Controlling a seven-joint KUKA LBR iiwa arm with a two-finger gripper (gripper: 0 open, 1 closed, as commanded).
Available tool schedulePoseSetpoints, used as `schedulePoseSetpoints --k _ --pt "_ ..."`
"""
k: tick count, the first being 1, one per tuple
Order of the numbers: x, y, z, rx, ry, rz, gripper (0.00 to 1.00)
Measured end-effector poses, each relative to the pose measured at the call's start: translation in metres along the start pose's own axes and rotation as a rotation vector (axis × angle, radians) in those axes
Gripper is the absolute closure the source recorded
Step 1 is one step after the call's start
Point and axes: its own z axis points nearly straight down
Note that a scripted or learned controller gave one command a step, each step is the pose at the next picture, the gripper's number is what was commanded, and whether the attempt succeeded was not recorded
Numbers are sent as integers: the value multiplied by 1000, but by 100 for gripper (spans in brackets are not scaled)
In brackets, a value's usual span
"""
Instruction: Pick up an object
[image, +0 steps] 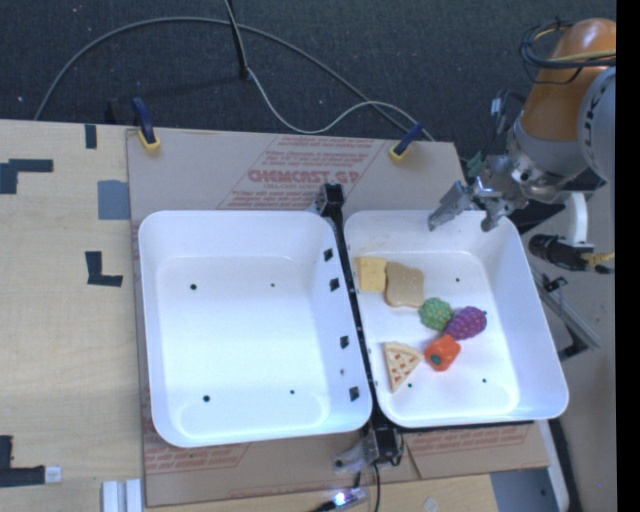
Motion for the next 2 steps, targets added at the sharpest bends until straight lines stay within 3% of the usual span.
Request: schedulePoseSetpoints --k 1,2 --pt "58 -71 116 17 5 -1 0" --pt "49 -160 143 -3 -1 4 0"
